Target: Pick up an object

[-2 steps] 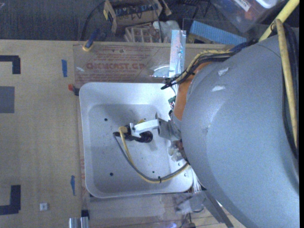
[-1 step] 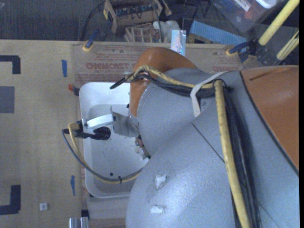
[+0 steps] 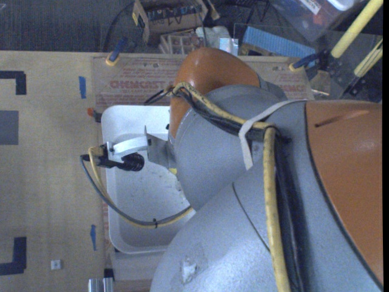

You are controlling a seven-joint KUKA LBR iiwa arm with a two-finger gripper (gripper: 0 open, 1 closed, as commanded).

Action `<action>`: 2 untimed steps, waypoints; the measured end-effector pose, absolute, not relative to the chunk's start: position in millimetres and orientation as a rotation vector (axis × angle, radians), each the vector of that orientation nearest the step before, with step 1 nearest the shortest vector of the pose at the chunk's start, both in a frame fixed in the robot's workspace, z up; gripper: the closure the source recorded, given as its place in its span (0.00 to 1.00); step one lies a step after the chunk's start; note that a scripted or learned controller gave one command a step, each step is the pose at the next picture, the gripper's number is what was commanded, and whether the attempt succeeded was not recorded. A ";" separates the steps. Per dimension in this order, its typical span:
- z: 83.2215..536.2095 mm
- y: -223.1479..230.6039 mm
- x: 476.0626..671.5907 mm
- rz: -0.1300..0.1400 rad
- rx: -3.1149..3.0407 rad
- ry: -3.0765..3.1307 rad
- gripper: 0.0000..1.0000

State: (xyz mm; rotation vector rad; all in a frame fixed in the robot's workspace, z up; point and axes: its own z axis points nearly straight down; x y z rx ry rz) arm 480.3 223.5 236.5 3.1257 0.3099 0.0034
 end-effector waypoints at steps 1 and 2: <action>146.4 181.0 478.3 -0.009 3.127 0.316 1.00; 89.5 199.6 573.1 -0.015 3.141 0.326 1.00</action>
